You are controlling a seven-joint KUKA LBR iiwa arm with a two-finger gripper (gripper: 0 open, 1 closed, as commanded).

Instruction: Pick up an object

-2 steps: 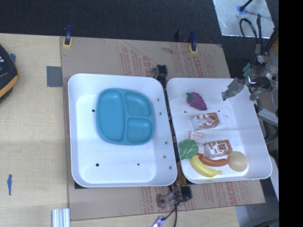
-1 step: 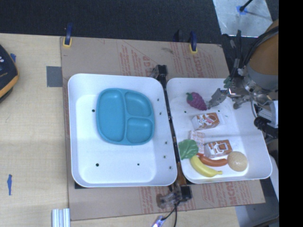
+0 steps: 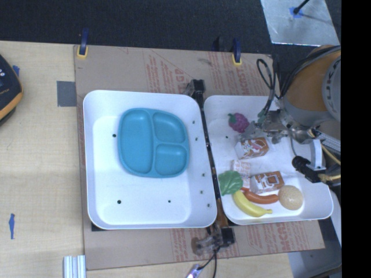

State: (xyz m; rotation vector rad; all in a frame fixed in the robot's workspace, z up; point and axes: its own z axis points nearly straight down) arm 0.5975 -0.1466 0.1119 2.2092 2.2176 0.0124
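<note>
The gripper [image 3: 272, 125], its state impossible to tell, hangs in the right bin [image 3: 324, 213] with the packet [image 3: 253, 147] just beside it at seven o'clock.

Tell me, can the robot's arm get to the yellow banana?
Probably yes. The banana lies uncovered at the front of the right bin, the same bin the gripper is over, though a sausage touches it.

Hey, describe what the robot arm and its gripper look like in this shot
The arm is a bulky rounded body, grey with a broad orange band. Black cables loop along its near side. The gripper is a cluster of grey and black metal parts, with a white piece and a black fitting beside it.
</note>
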